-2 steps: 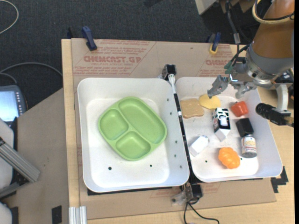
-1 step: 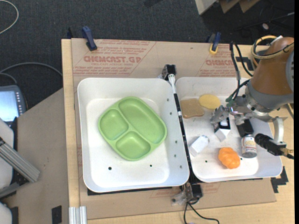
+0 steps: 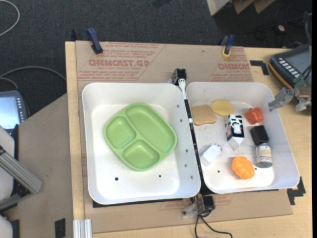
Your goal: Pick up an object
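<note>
Looking down from the fixed camera, you have these to check:

Bench: you see a brown board [image 3: 124, 63] with red print, held by a blue clamp [image 3: 94, 40] at the far left and a yellow-and-blue clamp [image 3: 228, 45] at the far right.

Left bin: your left white bin [image 3: 91, 148] holds a green divided tray [image 3: 140, 136] with three compartments, lying flat near the middle and turned at a slant.

Right bin: your right white bin [image 3: 282, 172] touches the left one along the centre seam and carries all the small items.

Far row: a tan toast-shaped piece [image 3: 203, 114] lies just beside a yellow oval piece [image 3: 222, 107]; a red-orange item [image 3: 254, 115] sits near the right wall.

Middle: you find a black-and-white carton [image 3: 235, 130] lying between the toast piece and a black block [image 3: 258, 134].

Near row: a small white object [image 3: 211, 153] sits near the seam, an orange pepper-like item [image 3: 242, 167] beside it, and a small labelled bottle [image 3: 264, 155] just below the black block.

Gripper: you can make out the gripper [image 3: 278, 101] at the right bin's far right rim, apart from every item; it looks like grey metal parts, but the view is too poor there, so you cannot tell whether the jaws are open or closed.

Hold: you see nothing between its fingers.
</note>
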